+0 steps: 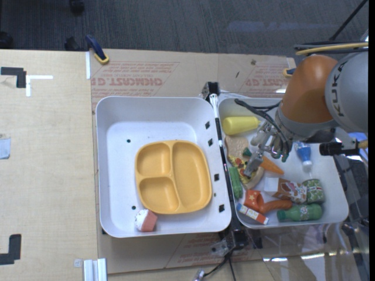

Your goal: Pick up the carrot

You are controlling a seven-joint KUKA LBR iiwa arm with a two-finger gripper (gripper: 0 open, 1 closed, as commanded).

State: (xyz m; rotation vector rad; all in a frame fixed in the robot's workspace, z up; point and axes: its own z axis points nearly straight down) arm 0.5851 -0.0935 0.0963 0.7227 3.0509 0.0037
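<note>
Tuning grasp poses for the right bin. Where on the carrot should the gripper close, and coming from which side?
Likely the carrot's exposed middle, coming from above with the closing line across its narrow width. It lies flat, running from upper left to lower right, with the gripper at its upper-left end. Toys sit close around it in the right bin, so a side approach looks blocked.

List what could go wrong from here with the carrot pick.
1. Clutter: the carrot lies among packed toy food in the right bin, so the pincer may snag or drag a neighbour instead.
2. The carrot is narrow and tapered; it could slip out of a grip.
3. A similar orange piece lies lower in the bin and could be mistaken for the target.
</note>
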